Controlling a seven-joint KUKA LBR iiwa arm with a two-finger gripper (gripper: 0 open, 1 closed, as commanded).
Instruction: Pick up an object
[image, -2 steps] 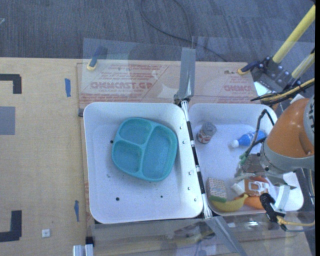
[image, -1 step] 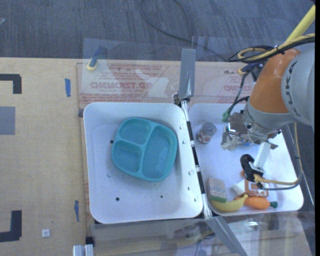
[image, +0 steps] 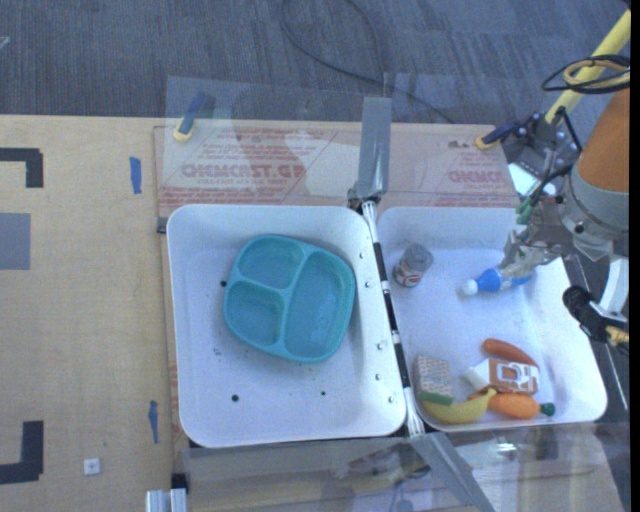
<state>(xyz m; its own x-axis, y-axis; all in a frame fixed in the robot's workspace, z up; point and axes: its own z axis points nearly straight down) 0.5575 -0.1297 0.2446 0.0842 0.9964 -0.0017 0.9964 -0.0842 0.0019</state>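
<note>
Bottle (image: 490, 282), small and blue with a white cap, lies on its side in the right bin (image: 590, 400), toward its two o'clock corner, cap pointing to nine o'clock. The gripper (image: 522, 258) sits just at the bottle's blue end, touching or nearly so; whether its fingers are spread or pinching the bottle I cannot tell from this slant. Judging by its look, the bottle is light, stiff plastic, smooth and round, so it may roll or squirt out of a loose pinch; the best hold is probably across the blue body, at its middle, with the fingers squarely on either side. At nine o'clock from the bottle, near the bin's left wall, stands a small can (image: 411, 265). At six o'clock, well apart, lies a cluster: carrot (image: 508, 351), carton (image: 514, 376), banana (image: 458, 408) and cracker (image: 433, 373). The left bin (image: 190, 330) holds a teal divided plate (image: 290, 297).
</note>
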